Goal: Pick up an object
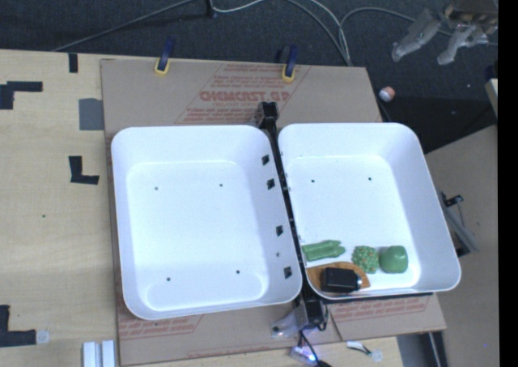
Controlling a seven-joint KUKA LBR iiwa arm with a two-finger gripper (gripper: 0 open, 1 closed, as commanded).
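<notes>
The right bin holds a small cluster along its near wall. A long green pod lies there, with a bumpy green piece and a round green object to its right. Just in front of them a black object rests on a flat orange piece. My gripper hangs at the top right, well beyond the bins' far side and above the dark floor. It is open, and nothing sits between its fingers.
The left bin sits beside the right one on a cardboard sheet held by two clamps. A black divider runs between the bins. Cables cross the dark floor behind. A small pink ball lies past the cardboard's right corner.
</notes>
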